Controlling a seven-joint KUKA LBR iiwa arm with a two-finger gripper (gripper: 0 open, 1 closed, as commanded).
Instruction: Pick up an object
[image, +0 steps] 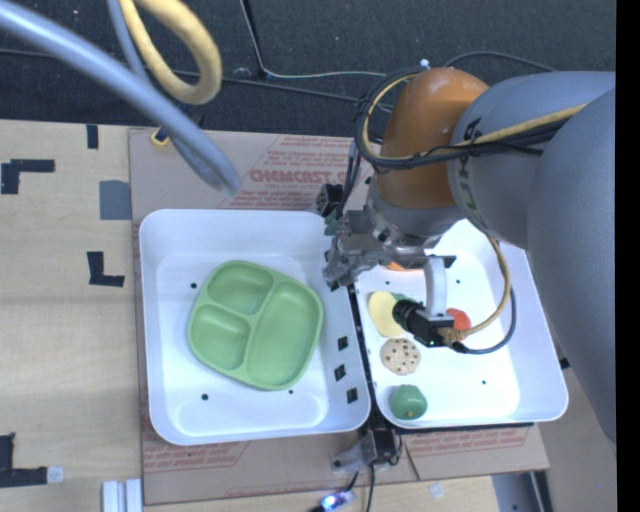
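Gripper hovers over the wall between the bins; open or closed, I can't tell. Cookie in the right bin looks light, stiff and flat: pinch its edges.

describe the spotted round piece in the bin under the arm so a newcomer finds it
Take the white bin on the view's right, not the one holding the green divided plate. Along its side nearest that bin, small items sit in a column: yellow piece, tan disc, green rounded item. The disc is the middle one, the only one dotted with dark spots.
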